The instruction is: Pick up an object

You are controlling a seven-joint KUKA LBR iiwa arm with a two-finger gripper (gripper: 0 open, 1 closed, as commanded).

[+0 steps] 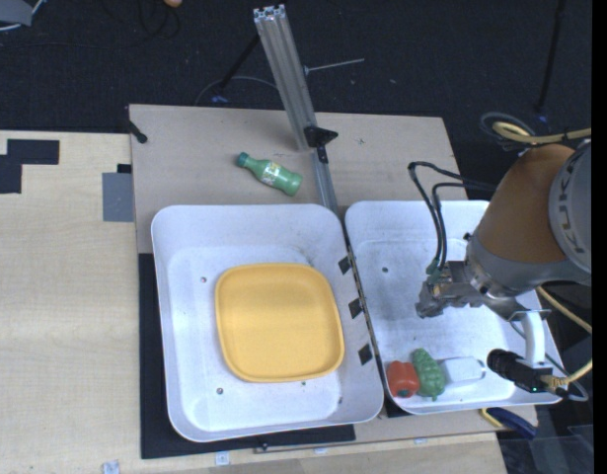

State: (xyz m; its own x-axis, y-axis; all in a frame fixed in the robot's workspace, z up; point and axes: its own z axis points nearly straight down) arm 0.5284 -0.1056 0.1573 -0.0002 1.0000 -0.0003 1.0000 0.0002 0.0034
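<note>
Atop a wooden bench (66,294), two white bins (185,265); hand (433,299) state unclear.

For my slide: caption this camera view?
Grey arm's pincer poised over right white bin; square yellow plastic plate in left bin.

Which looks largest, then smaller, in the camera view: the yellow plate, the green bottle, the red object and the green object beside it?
1. yellow plate, clearly the largest.
2. green bottle.
3. green object and red object: they touch and look about alike, so I leave them unranked.
</note>
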